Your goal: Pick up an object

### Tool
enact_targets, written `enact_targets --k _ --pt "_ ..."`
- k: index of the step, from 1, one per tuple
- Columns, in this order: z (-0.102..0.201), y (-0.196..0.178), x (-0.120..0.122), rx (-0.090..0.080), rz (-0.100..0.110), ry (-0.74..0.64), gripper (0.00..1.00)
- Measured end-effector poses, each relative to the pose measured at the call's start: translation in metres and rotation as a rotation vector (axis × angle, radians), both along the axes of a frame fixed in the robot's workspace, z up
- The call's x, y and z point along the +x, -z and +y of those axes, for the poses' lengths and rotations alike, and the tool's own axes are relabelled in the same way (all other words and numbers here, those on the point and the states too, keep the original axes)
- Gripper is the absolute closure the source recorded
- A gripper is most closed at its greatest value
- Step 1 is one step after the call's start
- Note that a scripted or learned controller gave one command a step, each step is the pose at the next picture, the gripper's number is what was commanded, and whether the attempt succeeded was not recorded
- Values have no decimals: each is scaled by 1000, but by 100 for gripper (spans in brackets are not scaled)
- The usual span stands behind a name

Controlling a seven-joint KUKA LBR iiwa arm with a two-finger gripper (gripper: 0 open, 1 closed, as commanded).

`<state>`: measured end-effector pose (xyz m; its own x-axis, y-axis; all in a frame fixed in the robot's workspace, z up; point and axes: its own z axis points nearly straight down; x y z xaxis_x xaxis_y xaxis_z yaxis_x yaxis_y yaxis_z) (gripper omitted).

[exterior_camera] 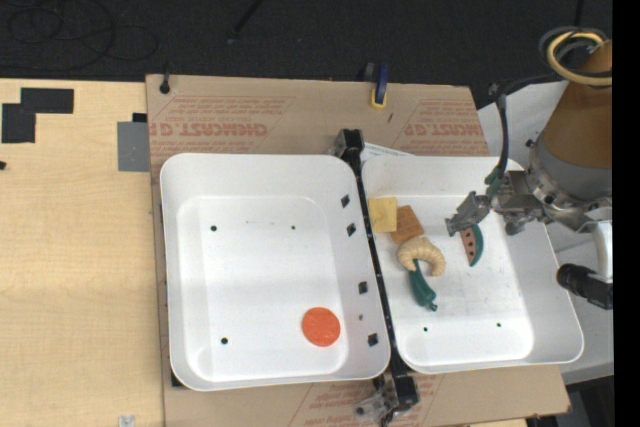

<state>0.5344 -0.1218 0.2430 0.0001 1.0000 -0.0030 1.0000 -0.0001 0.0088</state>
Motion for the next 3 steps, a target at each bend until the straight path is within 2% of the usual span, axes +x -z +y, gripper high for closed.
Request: enact_targets --k 1,2,3 --pt "40 88 -19 5 14 -1 0" --pt "39 158 -24 3 13 0 0" --pt "29 47 7 2 10 0 0"
